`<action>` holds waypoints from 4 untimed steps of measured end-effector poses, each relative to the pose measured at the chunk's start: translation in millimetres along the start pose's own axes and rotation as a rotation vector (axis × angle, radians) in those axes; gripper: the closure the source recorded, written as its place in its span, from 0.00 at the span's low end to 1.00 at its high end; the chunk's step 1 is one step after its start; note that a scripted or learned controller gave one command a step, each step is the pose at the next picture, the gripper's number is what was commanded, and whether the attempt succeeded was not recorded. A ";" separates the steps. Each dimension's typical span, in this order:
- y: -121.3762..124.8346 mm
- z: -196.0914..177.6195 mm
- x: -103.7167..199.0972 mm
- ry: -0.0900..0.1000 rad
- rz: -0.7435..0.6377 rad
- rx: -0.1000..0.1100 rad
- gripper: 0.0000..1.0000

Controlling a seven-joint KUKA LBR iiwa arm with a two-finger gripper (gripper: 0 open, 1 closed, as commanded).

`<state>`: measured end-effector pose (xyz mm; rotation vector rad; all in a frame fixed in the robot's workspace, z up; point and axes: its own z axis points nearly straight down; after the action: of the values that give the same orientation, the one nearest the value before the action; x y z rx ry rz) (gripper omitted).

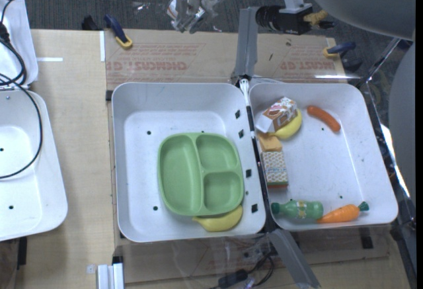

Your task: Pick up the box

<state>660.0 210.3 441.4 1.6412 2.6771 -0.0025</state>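
The gripper point(190, 6) hung at the top of the frame, left of centre, above the brown cardboard strip point(198, 56) behind the bins and well apart from everything in them. Whether it was released or clenched could not be told from this angle; nothing showed in its grasp.

The box point(274, 169), a small tan carton with a patterned face, lay in the right bin point(370, 149) against its left wall, about halfway down the frame. Just above it sat a second small carton point(281, 111) with a red and white print, leaning on a banana point(292, 125). An orange sausage-like piece point(324, 118) rested to the right of those, near the bin's upper right. Along the lower edge of that bin a green bottle point(297, 209) lay on its side, touching or nearly touching a toy carrot point(344, 213).

In the left bin point(132, 149) a green divided tray point(201, 173) lay at centre-right, with another banana point(219, 220) partly tucked under its lower edge.
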 end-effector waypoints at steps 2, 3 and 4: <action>-31.5 19.6 -37.2 0.000 -0.400 0.000 1.00; -29.7 185.8 3.3 0.002 -0.371 0.002 1.00; -53.4 67.7 -15.6 0.000 -0.189 -0.001 1.00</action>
<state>619.5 172.0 373.7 1.3803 2.8197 -0.0016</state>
